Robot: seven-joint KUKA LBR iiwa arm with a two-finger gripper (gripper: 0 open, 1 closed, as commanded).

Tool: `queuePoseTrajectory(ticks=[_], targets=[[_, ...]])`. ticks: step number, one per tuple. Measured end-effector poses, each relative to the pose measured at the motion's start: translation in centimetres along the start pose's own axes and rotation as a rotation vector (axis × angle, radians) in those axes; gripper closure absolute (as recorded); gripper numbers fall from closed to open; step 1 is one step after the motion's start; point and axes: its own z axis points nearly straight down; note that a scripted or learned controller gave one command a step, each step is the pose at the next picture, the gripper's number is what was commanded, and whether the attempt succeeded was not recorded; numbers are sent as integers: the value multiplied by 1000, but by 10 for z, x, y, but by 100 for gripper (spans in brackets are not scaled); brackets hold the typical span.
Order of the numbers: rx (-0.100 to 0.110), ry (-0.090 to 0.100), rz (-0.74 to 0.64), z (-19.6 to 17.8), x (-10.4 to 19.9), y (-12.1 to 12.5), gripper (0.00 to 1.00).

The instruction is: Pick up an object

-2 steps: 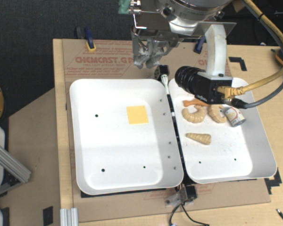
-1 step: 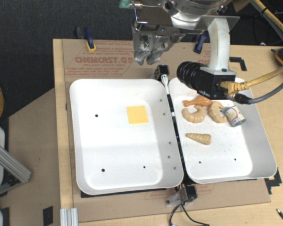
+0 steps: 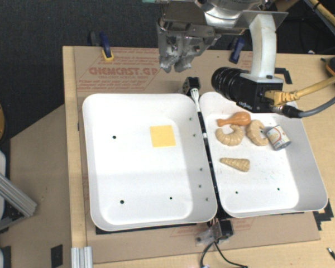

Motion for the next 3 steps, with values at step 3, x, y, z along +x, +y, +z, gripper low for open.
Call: queuePoseTrajectory(ticks=[3], targets=[[-9, 4, -3, -31, 2, 1, 100]])
